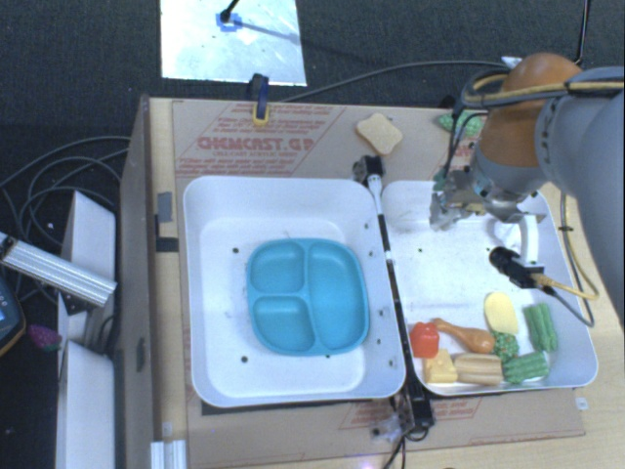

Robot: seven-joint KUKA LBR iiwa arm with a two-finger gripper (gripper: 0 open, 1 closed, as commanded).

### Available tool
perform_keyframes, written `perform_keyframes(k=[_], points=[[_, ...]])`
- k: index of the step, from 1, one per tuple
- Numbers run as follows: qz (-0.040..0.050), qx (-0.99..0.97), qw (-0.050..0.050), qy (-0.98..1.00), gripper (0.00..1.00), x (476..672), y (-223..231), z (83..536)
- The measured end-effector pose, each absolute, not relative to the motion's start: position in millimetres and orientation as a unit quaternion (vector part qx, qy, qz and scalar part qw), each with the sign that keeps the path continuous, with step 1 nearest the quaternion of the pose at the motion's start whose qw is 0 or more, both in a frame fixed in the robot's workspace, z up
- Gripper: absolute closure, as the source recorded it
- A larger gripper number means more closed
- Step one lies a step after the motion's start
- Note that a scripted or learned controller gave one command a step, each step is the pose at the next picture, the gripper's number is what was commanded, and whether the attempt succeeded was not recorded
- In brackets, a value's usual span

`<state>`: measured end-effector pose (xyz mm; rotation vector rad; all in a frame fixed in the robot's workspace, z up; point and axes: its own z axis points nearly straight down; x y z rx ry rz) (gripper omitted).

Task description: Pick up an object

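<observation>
My gripper hangs over the far left part of the right bin, with nothing visibly in it. Toy food lies along that bin's near edge: a red pepper, an orange drumstick, a yellow cheese wedge, a tan bread roll, a yellow lemon, a small broccoli and two green vegetables. All of it lies well nearer the camera than the gripper.
The left bin holds a blue divided plate. A tan slice of toy bread lies on the cardboard behind the bins. A green item shows partly behind the arm.
</observation>
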<state>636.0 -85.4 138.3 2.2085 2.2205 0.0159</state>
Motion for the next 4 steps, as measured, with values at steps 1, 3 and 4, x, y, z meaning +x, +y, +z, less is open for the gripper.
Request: perform_keyframes(k=[1,3,4], points=[[0.0063,0.705,0.006,0.709,1.0,636.9,-85,149],[0.0012,0.705,0.0,0.709,1.0,641.5,5,185],[0.0009,0.705,0.0,0.709,1.0,663.3,28,185]])
